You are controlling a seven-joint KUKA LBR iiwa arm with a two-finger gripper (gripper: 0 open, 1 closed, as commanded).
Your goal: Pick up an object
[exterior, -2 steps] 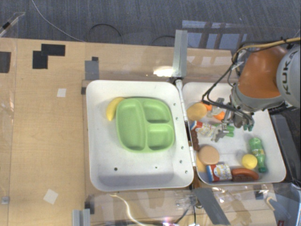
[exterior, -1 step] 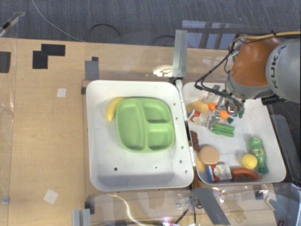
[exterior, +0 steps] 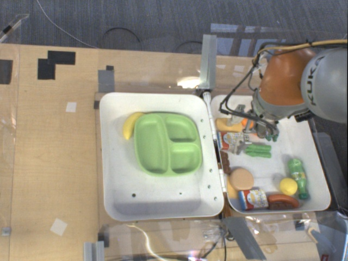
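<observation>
While nothing is yet rising clear of either bin, the pick is looking barely begun from the overhead camera. The arm (exterior: 304, 83) is reaching in from the right and hanging over the upper part of the right bin (exterior: 321, 167), with the gripper (exterior: 247, 137) sitting low among the clutter at that bin's upper left.

Right under and beside it, an orange block (exterior: 228, 125) and a small white-and-red packet (exterior: 235, 143) are lying close together, and a green bean pod (exterior: 258, 151) is lying just to their right. Any of these could be the target, but I am not seeing one clearly between the fingers, so I am not calling it a grasp. Whether the jaws are apart or together I cannot tell; cables and the wrist are crowding that spot.

Further down the same bin, a tan round lid (exterior: 242, 177), a can (exterior: 253, 198), a lemon (exterior: 288, 186) and a green bottle (exterior: 296, 173) are lying untouched. Over in the left bin (exterior: 117, 162), a green divided plate (exterior: 166, 143) is resting with a banana (exterior: 129, 125) touching its upper left edge, well apart from the gripper.

Closing, gripping and lifting all seem to be remaining.
</observation>
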